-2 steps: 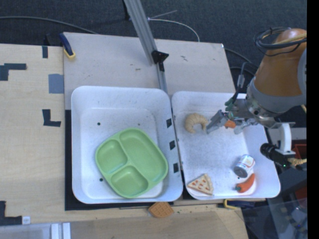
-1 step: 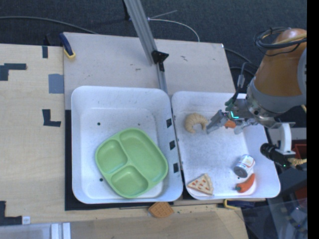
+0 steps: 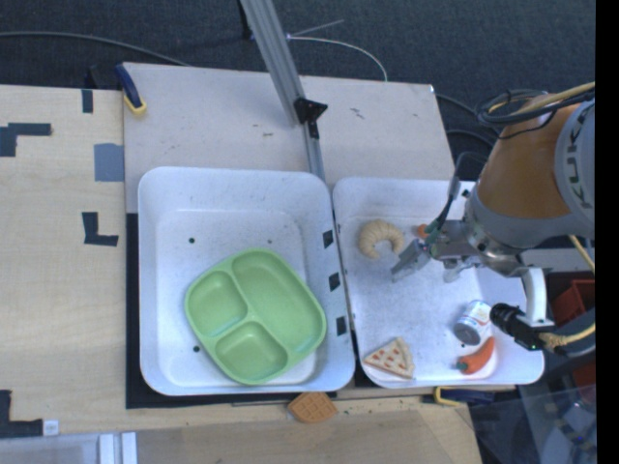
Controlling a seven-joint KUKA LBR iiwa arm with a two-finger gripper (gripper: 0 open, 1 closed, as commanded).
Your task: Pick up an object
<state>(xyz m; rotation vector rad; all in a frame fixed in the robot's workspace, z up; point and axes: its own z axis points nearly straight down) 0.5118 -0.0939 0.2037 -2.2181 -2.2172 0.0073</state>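
Reaching: the grey two-finger gripper (image 3: 418, 257) hangs low over the right white shallow bin (image 3: 387, 196), just right of the tan curved croissant-shaped toy (image 3: 379, 238).
Gripper state: fingers spread, nothing between them.
Target (judged): the croissant toy, nearest item; it lies in the upper left part of the right bin, apart from the walls.
Other items, right bin: small silver can (image 3: 473, 320), orange-red carrot-like toy (image 3: 477, 359), triangular pizza-slice toy (image 3: 390, 359), all near the front edge.
Left bin: light green three-compartment plastic tray (image 3: 254, 314).
Outside bins: round waffle-like biscuit (image 3: 311, 408) on the bench front.
Technique: shift left until the fingers straddle the croissant's thick middle, not its tapered ends; descend fully before closing.
Risk: curved body may roll or squirt out sideways.
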